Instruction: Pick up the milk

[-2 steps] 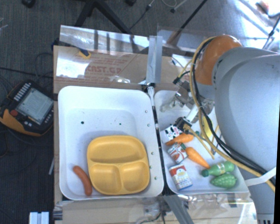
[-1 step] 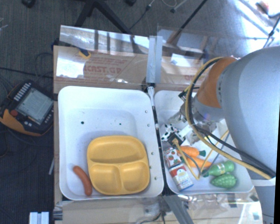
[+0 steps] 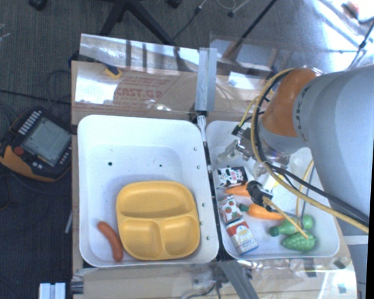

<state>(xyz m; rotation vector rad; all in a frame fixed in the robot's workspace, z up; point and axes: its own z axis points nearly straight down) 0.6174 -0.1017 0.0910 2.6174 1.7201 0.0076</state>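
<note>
Arm: the grey arm (image 3: 340, 130) with its orange band (image 3: 284, 110) enters from 3 o'clock and bends down over the right bin's upper half.
End effector: the end effector (image 3: 246, 157) sits low in the right bin, just above the milk at its 12 o'clock; whether it is open or closed cannot be told, as the wrist and cables cover it.
Milk: the milk (image 3: 231, 176), a small carton with black and white cow patches, lies in the right bin near its left wall, at about 9 o'clock from the bin's middle. Nothing shows it being gripped.
Right bin: the right bin (image 3: 217, 133) also holds two carrots (image 3: 264, 212), one touching the milk's lower edge, a red and white juice box (image 3: 238, 226) at 6 o'clock of the milk, and green vegetables (image 3: 295, 234) toward 4 o'clock.
Left bin: the left bin (image 3: 112, 135) holds a yellow divided plate (image 3: 157, 218) at its 5 o'clock and a sausage (image 3: 110, 240) just beside the plate, at the plate's 8 o'clock.
Worktop: the worktop (image 3: 140, 89) carries both bins side by side, touching along a middle seam.
Floor: a pendant (image 3: 39, 144) with a screen lies on the floor at 9 o'clock of the left bin.
</note>
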